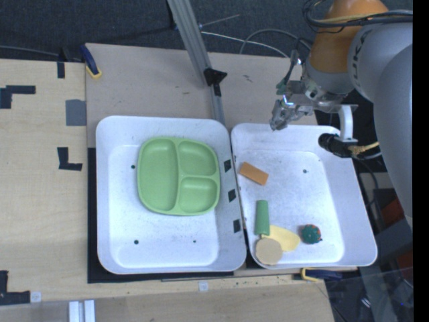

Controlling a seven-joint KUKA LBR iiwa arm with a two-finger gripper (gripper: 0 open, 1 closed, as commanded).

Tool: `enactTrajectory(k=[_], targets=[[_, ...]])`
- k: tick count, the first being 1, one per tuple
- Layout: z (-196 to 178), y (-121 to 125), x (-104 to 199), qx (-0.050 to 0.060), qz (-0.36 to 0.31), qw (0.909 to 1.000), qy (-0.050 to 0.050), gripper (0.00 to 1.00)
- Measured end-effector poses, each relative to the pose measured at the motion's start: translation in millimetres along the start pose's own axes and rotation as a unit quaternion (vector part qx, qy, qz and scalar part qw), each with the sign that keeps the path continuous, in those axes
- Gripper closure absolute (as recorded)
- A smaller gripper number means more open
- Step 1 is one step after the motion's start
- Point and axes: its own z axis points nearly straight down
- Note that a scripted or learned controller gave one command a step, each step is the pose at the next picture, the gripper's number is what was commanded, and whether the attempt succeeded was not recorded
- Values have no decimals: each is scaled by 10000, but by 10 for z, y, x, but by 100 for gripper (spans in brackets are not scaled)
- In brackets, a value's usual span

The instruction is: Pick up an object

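Our pincer (pixel 280 121), whose grip we cannot tell, hangs well apart from the orange block (pixel 253 173); a descent here would catch nothing.

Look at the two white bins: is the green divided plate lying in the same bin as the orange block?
No, the green divided plate lies in the left bin, while the orange block lies in the right bin.

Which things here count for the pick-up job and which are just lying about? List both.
For the job:
gripper, above the right bin's far edge
orange block
green cylinder
yellow piece
tan disc
small green and red object
right bin

Lying about:
green divided plate
left bin
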Motion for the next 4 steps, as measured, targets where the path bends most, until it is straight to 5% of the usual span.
enactTrajectory(k=[1, 4], targets=[[-638, -8, 21, -3, 1, 10000, 2, 100], [-465, -379, 1431, 37, -16, 10000, 6, 100]])
